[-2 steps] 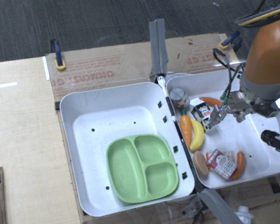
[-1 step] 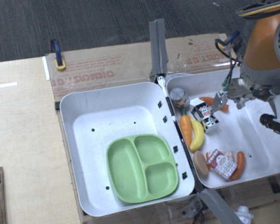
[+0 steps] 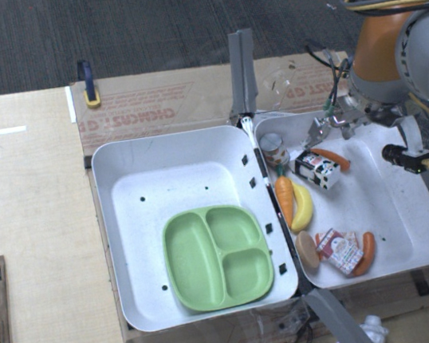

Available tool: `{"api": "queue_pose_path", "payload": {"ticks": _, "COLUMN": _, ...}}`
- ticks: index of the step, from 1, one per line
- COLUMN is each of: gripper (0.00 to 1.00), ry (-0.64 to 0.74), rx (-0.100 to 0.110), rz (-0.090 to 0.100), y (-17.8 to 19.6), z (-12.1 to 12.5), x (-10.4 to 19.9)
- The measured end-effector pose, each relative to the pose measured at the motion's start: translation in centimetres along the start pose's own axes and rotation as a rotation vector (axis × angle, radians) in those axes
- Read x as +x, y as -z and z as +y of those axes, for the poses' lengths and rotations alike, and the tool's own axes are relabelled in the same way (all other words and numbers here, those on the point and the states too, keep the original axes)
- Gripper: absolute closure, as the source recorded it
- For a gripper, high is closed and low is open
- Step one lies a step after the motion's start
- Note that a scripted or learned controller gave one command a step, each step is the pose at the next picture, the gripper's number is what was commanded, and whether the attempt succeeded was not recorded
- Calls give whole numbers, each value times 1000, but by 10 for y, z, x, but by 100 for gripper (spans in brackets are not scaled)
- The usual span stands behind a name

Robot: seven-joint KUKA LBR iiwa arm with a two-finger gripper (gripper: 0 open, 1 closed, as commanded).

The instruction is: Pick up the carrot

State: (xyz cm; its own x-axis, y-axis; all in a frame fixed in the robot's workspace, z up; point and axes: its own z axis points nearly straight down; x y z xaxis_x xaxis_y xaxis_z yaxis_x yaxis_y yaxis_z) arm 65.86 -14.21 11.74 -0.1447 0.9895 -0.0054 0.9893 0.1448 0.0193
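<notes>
Gripper (image 3: 328,126) hangs at the upper right of the frame, over the far end of the right bin (image 3: 401,202), at the end of the grey arm (image 3: 414,54) with its orange band. Its metal parts are small and tangled with cables at this angle, so I cannot tell how it is set or whether anything is in it. Just below and to the left of it, inside the same bin, lies a black-and-white patterned carton (image 3: 317,169), with a thin orange-red stick-shaped item (image 3: 333,157) lying beside its upper right edge.

Along the left wall of the right bin, near the middle of the frame, rests the carrot (image 3: 284,198): orange, long, with its green top pointing toward the far end. A yellow banana (image 3: 304,207) lies just beside it on the right, seemingly touching. A small can (image 3: 273,149) stands above the carrot's top. Toward the lower part of that bin sit a brown oval item (image 3: 306,250), a red-and-white packet (image 3: 339,251) and an orange-red sausage-shaped piece (image 3: 365,253), close together.

Centre-left of the frame is the left bin (image 3: 125,221), holding a green divided plate (image 3: 218,256) with three compartments, set toward its near right corner. A blue-and-yellow clamp (image 3: 87,83) is fixed at the top of the bench.
</notes>
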Motion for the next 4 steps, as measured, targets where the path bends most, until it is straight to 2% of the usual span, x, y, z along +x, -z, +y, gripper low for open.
{"api": "queue_pose_path", "payload": {"ticks": 1, "gripper": 0, "ry": -239, "rx": -16, "rz": -5, "y": -8, "z": -56, "x": 33}}
{"api": "queue_pose_path", "payload": {"ticks": 2, "gripper": 0, "ry": -264, "rx": 16, "rz": 1, "y": -23, "z": -17, "x": -57}}
{"api": "queue_pose_path", "payload": {"ticks": 3, "gripper": 0, "ry": -433, "rx": 22, "rz": 0, "y": -15, "z": -77, "x": 14}}
{"api": "queue_pose_path", "payload": {"ticks": 4, "gripper": 100, "ry": -434, "rx": 24, "rz": 0, "y": -6, "z": -77, "x": 13}}
